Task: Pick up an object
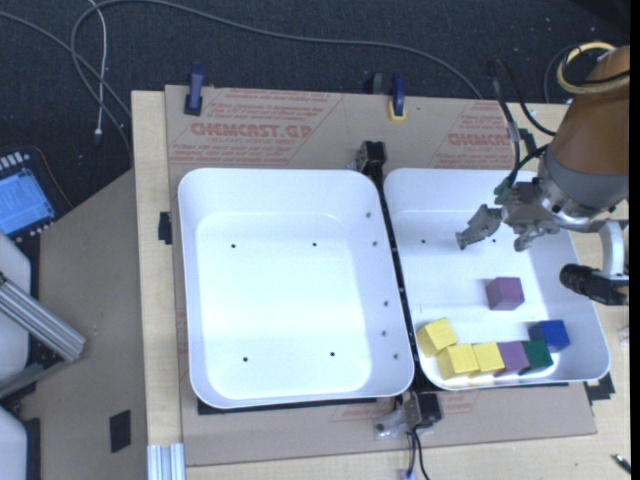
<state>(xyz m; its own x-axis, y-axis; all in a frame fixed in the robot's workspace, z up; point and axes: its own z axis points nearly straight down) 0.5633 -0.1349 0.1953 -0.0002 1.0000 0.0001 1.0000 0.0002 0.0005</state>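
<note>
In the camera view the right bin [440, 208] holds several small blocks. A purple cube [504, 293] lies alone near the bin's middle right. Along the front edge sit yellow blocks [436, 336] [472, 358], a second purple block [513, 355], a green block [537, 353] and a blue block [550, 334]. My gripper [500, 232] hangs over the upper middle of the right bin, above and slightly left of the lone purple cube. Its fingers [476, 230] are spread, with nothing between them.
The left bin [200, 268] stands beside the right one on a cardboard-covered bench. Blue clamps [194, 90] [397, 96] grip the bench's far edge. Cables run over the dark floor at the upper left. A black fitting [372, 156] sits between the bins at the back.
</note>
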